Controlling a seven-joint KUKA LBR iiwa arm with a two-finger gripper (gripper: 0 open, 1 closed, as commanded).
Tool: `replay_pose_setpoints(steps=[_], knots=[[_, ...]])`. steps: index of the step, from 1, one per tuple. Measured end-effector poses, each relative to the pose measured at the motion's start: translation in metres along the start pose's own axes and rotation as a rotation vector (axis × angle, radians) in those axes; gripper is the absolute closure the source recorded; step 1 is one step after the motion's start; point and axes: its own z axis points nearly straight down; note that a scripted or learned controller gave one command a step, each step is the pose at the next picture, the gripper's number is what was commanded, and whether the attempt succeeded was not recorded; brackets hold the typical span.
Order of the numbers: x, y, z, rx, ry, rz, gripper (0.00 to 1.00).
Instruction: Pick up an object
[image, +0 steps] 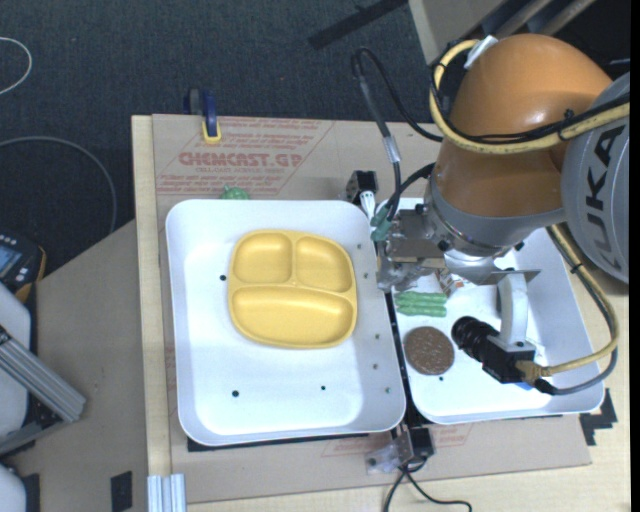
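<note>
Arm's low over the right bin (560, 395), gripper (420, 275) just above the green ridged piece (419, 303) by the bin's left wall. Can't tell the gripper's state, wrist blocks it. Brown disc (429, 350) sits just below the green piece; yellow divided plate (293, 288) is in the left bin (200, 330). Risk imo: green piece lies flat & close to the wall, so the gripper could hit the rim or nudge the piece away w/o catching it.

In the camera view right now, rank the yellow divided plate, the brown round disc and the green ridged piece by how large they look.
1. Yellow divided plate, by far the largest.
2. Brown round disc.
3. Green ridged piece, partly hidden under the arm, so its place below the disc is unsure.
</note>
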Motion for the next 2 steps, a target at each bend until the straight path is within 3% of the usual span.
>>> replay_pose_setpoints(steps=[1, 2], knots=[[0.052, 0.000, -0.080, -0.005, 0.005, -0.010, 1.00], [0.035, -0.002, 0.009, 0.017, -0.003, -0.001, 1.00]])
